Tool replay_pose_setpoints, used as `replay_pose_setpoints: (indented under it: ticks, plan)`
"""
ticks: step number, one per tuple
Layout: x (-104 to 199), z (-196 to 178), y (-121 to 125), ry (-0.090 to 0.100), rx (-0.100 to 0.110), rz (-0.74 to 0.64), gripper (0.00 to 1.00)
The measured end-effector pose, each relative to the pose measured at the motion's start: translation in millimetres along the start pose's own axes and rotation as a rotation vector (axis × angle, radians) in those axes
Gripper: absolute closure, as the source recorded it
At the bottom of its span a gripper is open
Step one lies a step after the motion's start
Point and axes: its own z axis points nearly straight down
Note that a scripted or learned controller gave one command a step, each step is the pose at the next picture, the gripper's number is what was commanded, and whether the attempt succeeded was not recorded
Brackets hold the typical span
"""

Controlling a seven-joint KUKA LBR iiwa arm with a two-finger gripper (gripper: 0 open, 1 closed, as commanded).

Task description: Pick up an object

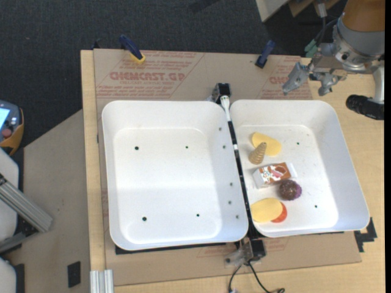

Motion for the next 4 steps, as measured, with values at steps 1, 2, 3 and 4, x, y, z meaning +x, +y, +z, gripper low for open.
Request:
replay_pose_setpoints:
  ticks: [1,2,3,4]
  plan:
    - [0,-11,1,-0.001,-0.004,-0.001,1.00]
    - [31,-228,-10,-0.003,-0.023,-0.004,1.00]
    - [74,-207,-82,0.002,0.005,-0.003,1.00]
    - [99,-194,-130,0.001,0.004,-0.002,1.00]
